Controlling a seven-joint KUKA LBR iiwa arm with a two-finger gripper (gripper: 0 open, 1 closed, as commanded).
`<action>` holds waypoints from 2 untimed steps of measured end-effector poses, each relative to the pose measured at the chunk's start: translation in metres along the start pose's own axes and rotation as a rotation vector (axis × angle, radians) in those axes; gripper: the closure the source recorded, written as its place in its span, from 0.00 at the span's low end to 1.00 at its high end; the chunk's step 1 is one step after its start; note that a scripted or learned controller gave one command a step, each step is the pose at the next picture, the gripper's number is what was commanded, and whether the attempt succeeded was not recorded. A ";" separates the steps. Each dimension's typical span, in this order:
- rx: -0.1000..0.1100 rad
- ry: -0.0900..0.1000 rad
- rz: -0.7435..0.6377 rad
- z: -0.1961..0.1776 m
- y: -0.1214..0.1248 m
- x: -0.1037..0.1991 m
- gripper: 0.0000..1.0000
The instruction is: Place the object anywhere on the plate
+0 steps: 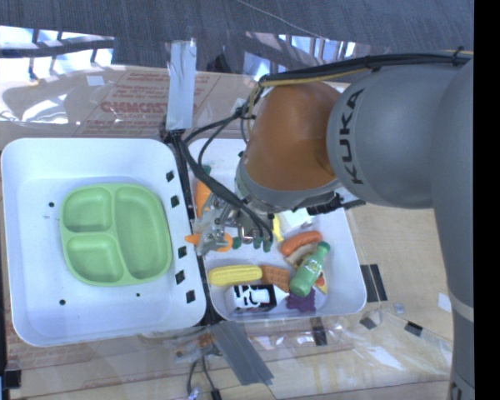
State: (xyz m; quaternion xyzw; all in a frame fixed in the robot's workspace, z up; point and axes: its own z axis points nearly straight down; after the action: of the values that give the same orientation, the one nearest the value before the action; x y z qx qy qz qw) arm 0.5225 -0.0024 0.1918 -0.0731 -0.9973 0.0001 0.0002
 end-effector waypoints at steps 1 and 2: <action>-0.001 -0.001 0.305 0.000 0.047 0.000 1.00; -0.002 -0.001 0.223 -0.014 0.126 -0.042 1.00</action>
State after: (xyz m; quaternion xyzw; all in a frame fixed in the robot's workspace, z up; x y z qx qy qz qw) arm 0.5829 0.1162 0.2059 -0.1834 -0.9830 -0.0008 -0.0003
